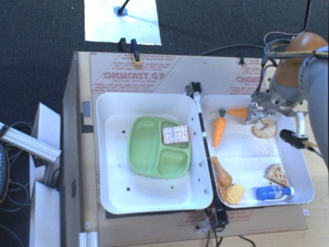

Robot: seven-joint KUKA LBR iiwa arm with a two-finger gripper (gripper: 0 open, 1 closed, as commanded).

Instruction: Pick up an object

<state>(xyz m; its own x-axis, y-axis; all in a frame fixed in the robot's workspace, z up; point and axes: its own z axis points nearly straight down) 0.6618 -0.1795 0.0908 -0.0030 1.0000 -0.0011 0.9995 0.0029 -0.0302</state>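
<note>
My gripper [256,113] is low over the back of the right bin [306,181]. It sits between an orange wedge [237,112] on its left and a tan ring-shaped pastry [264,131] just in front of it. I cannot see anything held in it. A carrot [219,128] with a green top lies further left. Toward the front of this bin lie a drumstick [222,173], a yellow crinkled chip [236,193], a waffle slice [278,174] and a blue bottle [273,192].
The left bin [115,192] holds a green divided tray [154,148] with a pink-patterned cracker [175,134] on its back right corner. A black ridge [203,138] separates the bins. A black part of the arm [291,137] hangs over the right bin's right side.
</note>
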